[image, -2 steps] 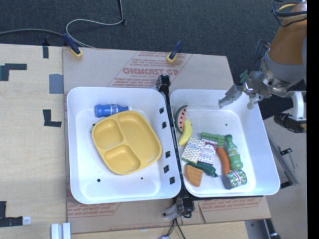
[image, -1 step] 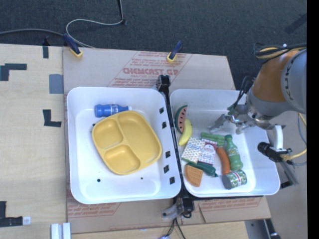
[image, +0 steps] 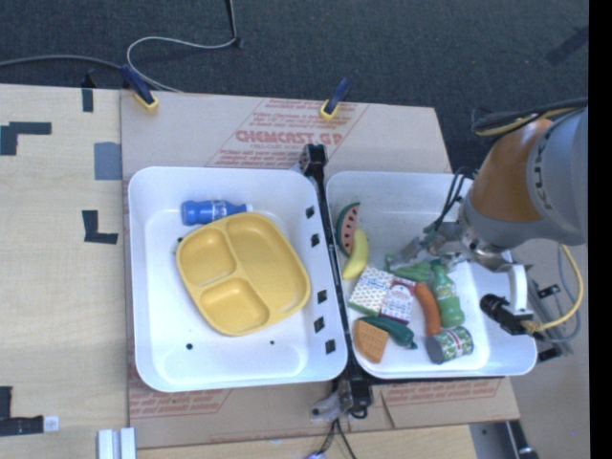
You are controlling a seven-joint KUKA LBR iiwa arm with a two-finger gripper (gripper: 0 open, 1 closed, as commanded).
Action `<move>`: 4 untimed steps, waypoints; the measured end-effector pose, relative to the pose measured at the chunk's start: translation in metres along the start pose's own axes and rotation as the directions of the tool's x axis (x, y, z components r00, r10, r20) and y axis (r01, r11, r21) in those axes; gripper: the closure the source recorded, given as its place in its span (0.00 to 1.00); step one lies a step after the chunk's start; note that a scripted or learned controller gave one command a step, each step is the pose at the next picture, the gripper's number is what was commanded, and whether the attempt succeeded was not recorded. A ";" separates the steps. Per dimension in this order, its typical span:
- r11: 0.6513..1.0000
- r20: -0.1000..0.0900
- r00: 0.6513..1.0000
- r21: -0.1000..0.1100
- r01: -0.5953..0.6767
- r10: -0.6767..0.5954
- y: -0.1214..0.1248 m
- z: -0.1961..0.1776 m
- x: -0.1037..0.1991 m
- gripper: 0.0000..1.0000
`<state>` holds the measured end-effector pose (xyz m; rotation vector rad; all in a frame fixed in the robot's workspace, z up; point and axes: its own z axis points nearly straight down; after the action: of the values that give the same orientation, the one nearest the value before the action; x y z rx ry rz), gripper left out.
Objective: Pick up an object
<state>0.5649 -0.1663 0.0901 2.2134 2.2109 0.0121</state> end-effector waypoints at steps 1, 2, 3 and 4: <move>1.000 -0.001 1.000 0.000 0.001 -0.001 0.001 -0.011 0.000 1.00; 1.000 -0.003 1.000 0.012 0.004 -0.004 0.034 -0.135 0.044 1.00; 1.000 -0.003 1.000 0.015 0.003 -0.003 0.033 -0.134 0.043 0.00; 1.000 -0.002 1.000 0.014 0.001 -0.001 0.027 -0.008 0.017 0.00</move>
<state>0.5921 -0.1493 0.0985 2.2202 2.2203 -0.0013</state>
